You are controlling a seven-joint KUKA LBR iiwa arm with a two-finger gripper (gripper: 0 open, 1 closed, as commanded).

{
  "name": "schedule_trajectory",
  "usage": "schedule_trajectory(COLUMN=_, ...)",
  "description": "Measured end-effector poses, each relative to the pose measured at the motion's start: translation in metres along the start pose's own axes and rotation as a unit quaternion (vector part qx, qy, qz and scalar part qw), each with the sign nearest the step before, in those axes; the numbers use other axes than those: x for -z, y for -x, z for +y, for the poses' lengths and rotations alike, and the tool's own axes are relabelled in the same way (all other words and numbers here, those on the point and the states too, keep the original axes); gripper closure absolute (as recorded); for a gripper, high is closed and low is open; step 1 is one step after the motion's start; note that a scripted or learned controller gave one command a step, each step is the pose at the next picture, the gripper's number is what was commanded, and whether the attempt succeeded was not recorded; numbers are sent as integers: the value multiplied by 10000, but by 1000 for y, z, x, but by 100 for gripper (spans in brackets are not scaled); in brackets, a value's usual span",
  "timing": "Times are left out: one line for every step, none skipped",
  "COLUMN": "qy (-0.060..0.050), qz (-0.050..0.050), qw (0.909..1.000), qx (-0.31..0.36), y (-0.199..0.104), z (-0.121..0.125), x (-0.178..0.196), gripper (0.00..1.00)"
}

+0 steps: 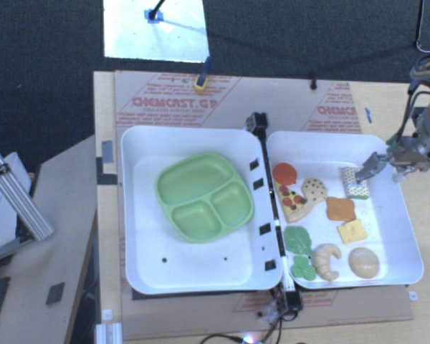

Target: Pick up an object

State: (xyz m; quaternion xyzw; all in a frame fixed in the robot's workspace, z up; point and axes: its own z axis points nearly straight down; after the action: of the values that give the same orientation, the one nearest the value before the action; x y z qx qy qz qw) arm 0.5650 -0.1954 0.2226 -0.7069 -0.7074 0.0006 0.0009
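Reading "CHEMCAST GP" in red, board [173,100] beneath both bins; gripper [373,165], finger state indiscernible, above patterned block [356,183].

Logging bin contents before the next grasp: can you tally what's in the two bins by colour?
Green: 3, the divided plate and two leafy pieces
Red: 1, round slice
Orange or yellow: 2, toast, cheese
Tan or beige: 3, cookie, croissant, egg
Multicoloured: 2, pizza slice, patterned block
Total: 11

green tray [204,198], toy food, end effector [373,165]
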Motion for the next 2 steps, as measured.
schedule_trajectory(qy=-6, qz=4, qw=10000, qx=2, y=-2, z=-10, x=-55, gripper=0)
schedule_trajectory(qy=-6, qz=4, qw=10000, qx=2, y=4, z=-3, x=-110, gripper=0)
